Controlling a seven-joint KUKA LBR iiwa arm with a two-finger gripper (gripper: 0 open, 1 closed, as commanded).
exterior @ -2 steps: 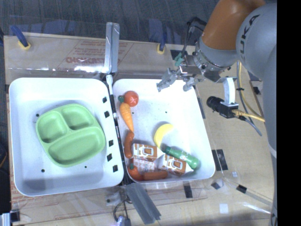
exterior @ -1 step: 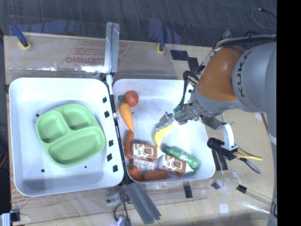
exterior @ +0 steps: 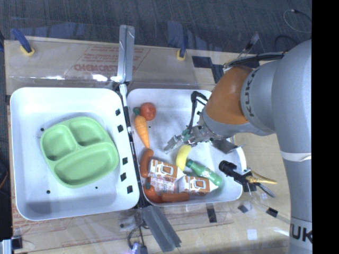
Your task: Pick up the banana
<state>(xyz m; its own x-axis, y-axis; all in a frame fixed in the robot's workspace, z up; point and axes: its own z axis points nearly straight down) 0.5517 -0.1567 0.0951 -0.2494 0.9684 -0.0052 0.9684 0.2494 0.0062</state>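
The banana (exterior: 183, 156) is a short yellow piece lying in the right bin (exterior: 175, 97), near its middle. Its lower end touches a green bottle (exterior: 204, 174). My gripper (exterior: 178, 142) hangs just above and to the left of the banana's upper end, reaching in from the right under the orange-banded wrist (exterior: 228, 102). Its metal fingers (exterior: 170, 143) stand open and slanted toward the bin floor, with nothing between them. The banana rests on the bin floor, apart from the fingers.
A tomato (exterior: 148, 110) and a carrot (exterior: 141, 130) lie along the right bin's left wall. Two juice cartons (exterior: 162, 172) and sausages (exterior: 146, 162) crowd the front. The left bin (exterior: 26, 142) holds a green divided plate (exterior: 79, 150).
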